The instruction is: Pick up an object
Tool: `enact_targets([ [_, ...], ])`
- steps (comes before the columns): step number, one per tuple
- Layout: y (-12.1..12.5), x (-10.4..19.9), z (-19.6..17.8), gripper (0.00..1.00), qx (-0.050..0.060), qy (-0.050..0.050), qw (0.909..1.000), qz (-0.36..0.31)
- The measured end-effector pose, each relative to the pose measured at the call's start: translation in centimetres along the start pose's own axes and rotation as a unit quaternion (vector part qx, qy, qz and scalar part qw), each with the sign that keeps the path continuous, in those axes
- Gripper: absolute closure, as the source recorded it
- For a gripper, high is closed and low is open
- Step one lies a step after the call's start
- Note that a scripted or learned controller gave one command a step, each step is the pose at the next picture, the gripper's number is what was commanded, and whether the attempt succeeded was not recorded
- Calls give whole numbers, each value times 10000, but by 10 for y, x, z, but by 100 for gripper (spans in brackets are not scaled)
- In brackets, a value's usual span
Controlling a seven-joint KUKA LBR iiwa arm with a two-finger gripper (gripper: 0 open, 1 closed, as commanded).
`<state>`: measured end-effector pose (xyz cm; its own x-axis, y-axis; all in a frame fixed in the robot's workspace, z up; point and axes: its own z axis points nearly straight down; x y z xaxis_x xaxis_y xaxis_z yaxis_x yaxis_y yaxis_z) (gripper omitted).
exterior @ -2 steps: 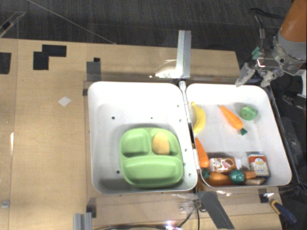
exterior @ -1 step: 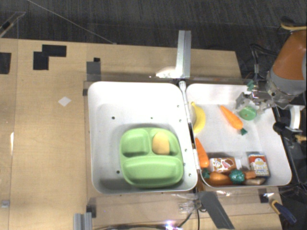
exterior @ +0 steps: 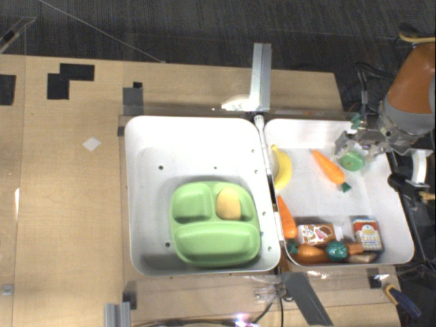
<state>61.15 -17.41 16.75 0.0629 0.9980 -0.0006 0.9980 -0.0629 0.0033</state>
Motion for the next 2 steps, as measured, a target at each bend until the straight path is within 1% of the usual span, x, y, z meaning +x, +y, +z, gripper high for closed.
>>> enact_targets([
  [1, 7, 19, 71, 0, -14, 2, 9996, 275],
  [2, 9, 20, 60, 100, -36, 6, 9996, 267],
])
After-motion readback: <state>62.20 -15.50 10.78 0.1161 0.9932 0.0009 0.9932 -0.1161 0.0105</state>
